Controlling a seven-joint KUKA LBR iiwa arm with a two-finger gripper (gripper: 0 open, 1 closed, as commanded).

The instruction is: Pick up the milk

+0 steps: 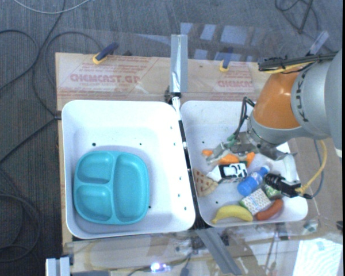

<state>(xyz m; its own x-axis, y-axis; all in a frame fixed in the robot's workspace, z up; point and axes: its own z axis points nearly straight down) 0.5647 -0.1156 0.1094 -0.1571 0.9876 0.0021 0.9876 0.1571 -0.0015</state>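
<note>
A wooden bench (132, 79) carried two white bins side by side, the left bin (103, 111) and the right bin (210, 117), edges touching

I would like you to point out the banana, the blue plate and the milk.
banana (232, 213), camera view, middle of its curve.
blue plate (111, 186), camera view, central ridge.
milk (233, 170), camera view, its black-and-white side.

The arm (322, 96) was grey, with a glossy orange band (279, 102) above its wrist and dark lettering on the shell. A yellow cable (321, 168) looped beside it.
</note>
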